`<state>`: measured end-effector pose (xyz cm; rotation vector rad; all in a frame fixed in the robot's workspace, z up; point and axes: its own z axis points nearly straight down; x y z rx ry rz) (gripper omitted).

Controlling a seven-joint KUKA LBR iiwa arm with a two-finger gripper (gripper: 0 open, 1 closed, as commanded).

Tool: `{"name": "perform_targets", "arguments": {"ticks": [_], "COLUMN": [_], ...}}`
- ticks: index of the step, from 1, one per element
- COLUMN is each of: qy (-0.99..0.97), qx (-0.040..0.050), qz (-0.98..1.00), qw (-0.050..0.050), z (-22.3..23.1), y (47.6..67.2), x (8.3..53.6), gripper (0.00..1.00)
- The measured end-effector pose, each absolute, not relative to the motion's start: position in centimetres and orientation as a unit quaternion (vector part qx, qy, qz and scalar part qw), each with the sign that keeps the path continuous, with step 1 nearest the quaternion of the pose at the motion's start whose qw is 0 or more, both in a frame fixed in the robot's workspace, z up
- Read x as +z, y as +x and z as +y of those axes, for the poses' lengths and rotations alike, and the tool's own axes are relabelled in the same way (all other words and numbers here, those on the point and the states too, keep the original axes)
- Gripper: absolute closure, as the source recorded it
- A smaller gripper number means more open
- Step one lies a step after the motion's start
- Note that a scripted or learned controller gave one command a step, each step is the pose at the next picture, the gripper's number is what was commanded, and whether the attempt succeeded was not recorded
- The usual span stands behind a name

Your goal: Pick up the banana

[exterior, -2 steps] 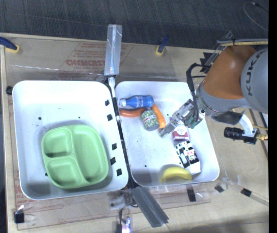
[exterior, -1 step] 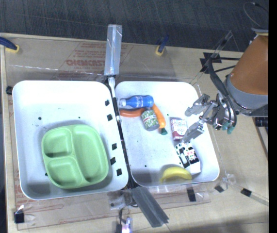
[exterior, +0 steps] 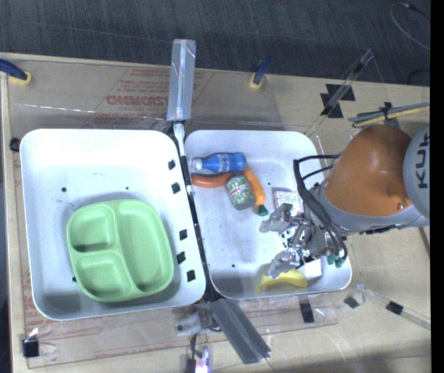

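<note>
Camera view shows the wooden counter (exterior: pixel 299 92) with two shallow white bins; the left bin (exterior: pixel 50 162) carries a green divided plastic tray (exterior: pixel 120 249). Over the right bin (exterior: pixel 229 274), the grey arm's gripper (exterior: pixel 290 249) hangs just above the yellow banana (exterior: pixel 284 280) at the bin's near right corner. Whether the fingers are open or closed, I cannot tell.
</note>
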<state>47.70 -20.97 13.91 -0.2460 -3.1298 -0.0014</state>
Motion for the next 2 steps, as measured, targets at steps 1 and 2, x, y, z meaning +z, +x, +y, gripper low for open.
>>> {"name": "perform_targets", "arguments": {"ticks": [1,2], "qy": [-0.045,0.040], "qx": [0.0006,-0.0004], "qz": [-0.999,-0.999], "qw": [-0.001,0.001], "z": [-21.1,-20.9], "y": [51.0,47.7], "x": [22.1,10.4], "gripper": [0.00,0.00]}}
